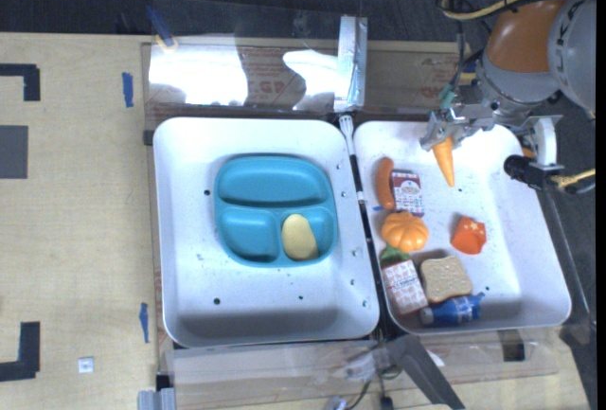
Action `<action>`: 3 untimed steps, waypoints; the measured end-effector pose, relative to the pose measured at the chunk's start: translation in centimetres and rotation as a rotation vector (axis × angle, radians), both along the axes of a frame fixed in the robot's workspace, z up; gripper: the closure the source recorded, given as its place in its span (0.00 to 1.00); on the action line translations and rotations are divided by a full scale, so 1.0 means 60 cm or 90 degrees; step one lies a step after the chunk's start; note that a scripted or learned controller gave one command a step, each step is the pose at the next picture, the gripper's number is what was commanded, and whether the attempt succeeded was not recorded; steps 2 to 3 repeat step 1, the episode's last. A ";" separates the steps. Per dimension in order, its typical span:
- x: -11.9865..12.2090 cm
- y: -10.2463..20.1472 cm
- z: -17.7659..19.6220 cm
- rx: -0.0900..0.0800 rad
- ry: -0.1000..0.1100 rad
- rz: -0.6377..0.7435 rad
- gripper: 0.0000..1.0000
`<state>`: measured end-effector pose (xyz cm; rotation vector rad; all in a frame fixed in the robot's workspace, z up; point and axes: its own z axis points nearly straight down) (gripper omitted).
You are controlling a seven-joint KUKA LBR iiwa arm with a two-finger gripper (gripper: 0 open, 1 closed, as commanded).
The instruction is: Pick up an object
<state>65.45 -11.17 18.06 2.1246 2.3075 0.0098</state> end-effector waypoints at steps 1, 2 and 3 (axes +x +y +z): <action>-0.029 0.011 0.033 0.000 0.005 -0.051 1.00; -0.029 0.011 0.033 0.000 0.005 -0.051 1.00; -0.029 0.011 0.033 0.000 0.005 -0.051 1.00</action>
